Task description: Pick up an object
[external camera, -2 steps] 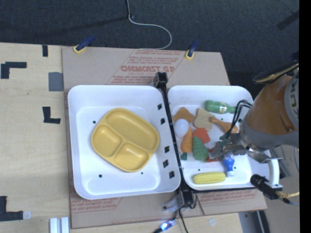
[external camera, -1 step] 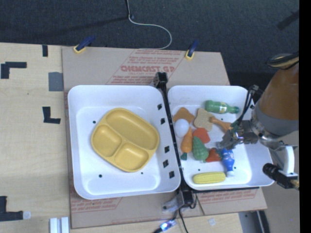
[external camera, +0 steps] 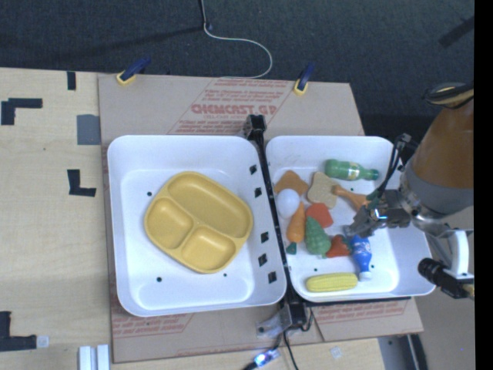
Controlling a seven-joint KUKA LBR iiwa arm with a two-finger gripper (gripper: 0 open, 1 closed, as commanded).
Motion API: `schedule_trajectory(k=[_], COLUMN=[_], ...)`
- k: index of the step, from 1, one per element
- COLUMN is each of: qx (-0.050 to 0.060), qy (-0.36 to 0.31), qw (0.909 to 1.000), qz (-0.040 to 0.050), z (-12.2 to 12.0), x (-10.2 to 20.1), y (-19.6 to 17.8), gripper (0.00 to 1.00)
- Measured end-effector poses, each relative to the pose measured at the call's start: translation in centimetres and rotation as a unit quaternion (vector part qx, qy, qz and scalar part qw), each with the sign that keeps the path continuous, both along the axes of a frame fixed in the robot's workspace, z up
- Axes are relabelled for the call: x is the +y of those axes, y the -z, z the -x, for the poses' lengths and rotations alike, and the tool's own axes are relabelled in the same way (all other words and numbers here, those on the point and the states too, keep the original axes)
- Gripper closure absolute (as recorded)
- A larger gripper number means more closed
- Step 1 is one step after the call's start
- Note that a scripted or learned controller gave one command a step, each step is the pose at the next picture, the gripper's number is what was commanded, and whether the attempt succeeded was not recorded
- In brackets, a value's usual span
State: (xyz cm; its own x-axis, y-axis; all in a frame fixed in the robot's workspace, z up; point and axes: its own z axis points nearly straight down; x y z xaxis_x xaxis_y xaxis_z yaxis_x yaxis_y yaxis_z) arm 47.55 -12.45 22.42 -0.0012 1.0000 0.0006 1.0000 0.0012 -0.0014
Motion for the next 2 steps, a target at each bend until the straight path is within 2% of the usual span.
schedule_trajectory(k=[1,2], qx=[-0.001,0.001], qy=[-0.003,0.001], qw=[1.0000,1.0000], qz=[-0.0002,0.0007], z=[-3.7,-2.8], x=[3.9,2.8], y=[-1.0,0.0], gripper=[1.00,1.00])
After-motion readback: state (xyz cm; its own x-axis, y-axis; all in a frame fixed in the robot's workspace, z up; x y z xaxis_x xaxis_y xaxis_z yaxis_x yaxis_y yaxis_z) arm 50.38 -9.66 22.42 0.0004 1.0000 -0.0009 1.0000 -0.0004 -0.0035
